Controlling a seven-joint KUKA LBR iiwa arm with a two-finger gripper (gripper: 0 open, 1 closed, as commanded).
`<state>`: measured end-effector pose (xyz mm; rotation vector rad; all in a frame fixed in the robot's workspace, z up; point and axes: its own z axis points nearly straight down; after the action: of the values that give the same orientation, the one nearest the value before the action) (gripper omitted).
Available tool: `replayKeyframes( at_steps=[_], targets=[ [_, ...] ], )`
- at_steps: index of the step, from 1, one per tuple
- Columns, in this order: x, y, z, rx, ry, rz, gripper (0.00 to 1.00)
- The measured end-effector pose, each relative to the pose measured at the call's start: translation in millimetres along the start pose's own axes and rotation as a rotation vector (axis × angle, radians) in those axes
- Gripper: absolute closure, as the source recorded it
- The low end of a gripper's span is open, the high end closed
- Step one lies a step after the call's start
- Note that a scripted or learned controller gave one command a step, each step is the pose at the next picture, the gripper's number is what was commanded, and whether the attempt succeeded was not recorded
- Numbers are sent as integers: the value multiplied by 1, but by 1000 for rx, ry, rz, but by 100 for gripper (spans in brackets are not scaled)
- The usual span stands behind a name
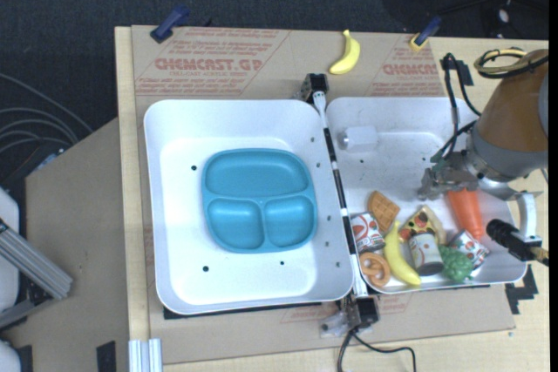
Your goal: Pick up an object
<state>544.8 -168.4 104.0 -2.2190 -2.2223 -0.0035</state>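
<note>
I see the gripper (438, 180) low in the right bin (392, 122), just beside the carrot (466, 206); its grip I cannot tell. Toy food clusters at that bin's near end, including a banana (398, 255).

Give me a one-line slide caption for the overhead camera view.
KUKA arm poised over right bin beside carrot; blue divided plate fills left bin.

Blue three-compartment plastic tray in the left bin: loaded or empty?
Empty. The blue three-compartment plastic tray shows bare blue in all three wells; the toy food lies in the right white bin.
</note>
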Motion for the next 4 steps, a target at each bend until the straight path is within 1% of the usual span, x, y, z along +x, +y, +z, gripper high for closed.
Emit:
replayKeyframes(
  at_steps=[1,2,3,4],
  targets=[
    [0,0,0,0,1,0,0],
    [2,77,19,1,-2,1,0],
    [2,77,9,-2,-4,-1,100],
    [2,77,9,-1,-4,-1,0]
  ],
)
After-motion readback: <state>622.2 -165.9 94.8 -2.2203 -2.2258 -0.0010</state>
